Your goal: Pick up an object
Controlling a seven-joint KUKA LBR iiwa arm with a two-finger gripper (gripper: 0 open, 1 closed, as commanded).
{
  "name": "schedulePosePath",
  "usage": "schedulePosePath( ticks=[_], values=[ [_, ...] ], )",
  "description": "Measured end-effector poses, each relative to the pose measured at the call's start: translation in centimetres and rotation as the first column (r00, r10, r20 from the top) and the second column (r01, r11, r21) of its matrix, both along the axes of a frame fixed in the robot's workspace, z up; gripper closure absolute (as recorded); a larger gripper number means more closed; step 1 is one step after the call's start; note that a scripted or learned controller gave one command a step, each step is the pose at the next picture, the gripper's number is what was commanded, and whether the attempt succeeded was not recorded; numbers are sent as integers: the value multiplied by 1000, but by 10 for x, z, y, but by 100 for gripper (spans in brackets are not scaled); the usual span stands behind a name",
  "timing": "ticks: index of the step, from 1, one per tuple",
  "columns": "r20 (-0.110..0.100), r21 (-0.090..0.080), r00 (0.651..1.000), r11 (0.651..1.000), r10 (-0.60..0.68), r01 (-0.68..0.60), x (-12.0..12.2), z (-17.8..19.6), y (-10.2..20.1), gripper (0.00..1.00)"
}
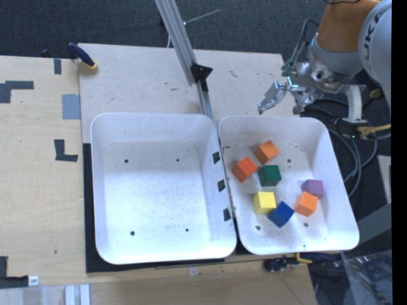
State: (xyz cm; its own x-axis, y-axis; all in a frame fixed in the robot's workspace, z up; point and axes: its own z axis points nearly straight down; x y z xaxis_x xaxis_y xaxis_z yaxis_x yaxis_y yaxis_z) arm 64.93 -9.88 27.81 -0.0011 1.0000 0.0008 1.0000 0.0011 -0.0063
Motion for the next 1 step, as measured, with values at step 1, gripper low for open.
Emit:
schedulePosePath(
  ticks=[1],
  values=[
    [5,-1,1000,1000,1,-1,1,3,0,0]
  ],
)
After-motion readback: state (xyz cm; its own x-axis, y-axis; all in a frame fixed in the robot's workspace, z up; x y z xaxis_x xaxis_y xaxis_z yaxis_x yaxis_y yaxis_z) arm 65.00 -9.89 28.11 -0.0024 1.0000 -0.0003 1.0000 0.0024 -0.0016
